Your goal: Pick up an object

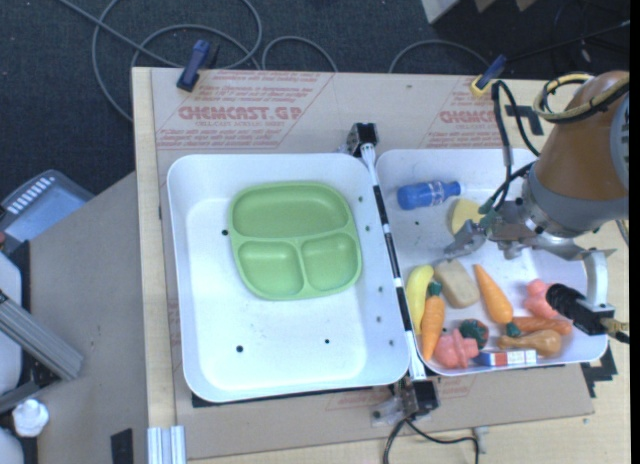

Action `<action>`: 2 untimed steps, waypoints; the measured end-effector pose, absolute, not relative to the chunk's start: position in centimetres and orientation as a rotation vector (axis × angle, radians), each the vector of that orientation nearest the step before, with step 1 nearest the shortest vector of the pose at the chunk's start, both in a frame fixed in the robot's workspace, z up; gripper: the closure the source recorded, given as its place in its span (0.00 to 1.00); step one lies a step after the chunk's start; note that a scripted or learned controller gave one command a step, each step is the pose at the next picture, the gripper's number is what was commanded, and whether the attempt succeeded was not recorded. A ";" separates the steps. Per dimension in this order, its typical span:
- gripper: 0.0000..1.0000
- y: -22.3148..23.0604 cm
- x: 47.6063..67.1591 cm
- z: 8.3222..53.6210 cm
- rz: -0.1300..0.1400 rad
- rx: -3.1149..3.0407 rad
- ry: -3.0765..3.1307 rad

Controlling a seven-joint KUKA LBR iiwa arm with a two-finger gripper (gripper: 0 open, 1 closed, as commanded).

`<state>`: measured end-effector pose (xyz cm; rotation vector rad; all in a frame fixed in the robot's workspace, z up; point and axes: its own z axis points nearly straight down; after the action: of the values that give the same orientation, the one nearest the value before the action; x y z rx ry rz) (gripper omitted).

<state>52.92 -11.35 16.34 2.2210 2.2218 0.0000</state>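
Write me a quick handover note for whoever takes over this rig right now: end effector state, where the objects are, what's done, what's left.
End effector: low over the right bin, above its bare middle, nothing visibly held; whether it is open is unclear.
Objects: all in the right bin. Blue bottle near the back, banana by the left wall, carrots and other toy food clustered along the front.
Left bin: holds the green divided plate, no food on it.
Done: arm is positioned over the right bin.
Left: grasp and lift one object; no pick is made yet.
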 end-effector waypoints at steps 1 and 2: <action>0.00 -15.3 51.2 9.4 0.009 2.218 2.220; 1.00 -15.5 51.5 10.5 0.013 2.209 2.208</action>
<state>51.47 -15.47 10.51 2.2086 2.2081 0.0134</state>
